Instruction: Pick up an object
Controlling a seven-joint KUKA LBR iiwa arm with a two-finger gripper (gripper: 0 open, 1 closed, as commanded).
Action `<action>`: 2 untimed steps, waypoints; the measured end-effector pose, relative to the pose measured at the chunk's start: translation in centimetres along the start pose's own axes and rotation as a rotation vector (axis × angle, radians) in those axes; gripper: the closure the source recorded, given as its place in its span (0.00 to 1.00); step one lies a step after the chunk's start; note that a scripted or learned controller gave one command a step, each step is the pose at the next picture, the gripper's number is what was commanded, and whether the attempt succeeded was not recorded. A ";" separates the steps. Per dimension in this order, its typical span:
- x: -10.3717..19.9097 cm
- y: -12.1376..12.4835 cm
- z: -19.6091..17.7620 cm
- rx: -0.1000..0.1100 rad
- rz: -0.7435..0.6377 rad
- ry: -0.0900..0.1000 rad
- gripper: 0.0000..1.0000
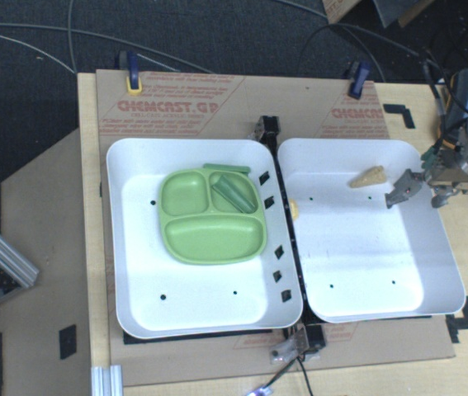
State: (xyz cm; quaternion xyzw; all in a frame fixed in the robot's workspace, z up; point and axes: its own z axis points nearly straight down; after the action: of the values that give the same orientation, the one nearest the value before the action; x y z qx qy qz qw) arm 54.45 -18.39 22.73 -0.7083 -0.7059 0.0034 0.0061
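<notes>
We see the gripper over the right bin, fingers spread and holding nothing, near a tan wedge; a green divided plate lies in the left bin.

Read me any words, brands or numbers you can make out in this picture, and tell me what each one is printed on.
"CHEMCAST GP": red print on the brown protective sheet behind the left bin.
The same red print repeats on the sheet behind the right bin, too blurred to read surely.
The smaller red lines under both are too small to read.
</notes>
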 end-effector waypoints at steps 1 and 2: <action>0.0 0.3 -0.7 -0.013 -0.004 -0.003 0.00; 0.5 0.7 5.4 -0.008 -0.004 -0.001 0.00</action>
State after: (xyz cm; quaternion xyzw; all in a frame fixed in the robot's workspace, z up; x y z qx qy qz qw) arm 55.10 -17.82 17.30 -0.7070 -0.7072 0.0010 0.0032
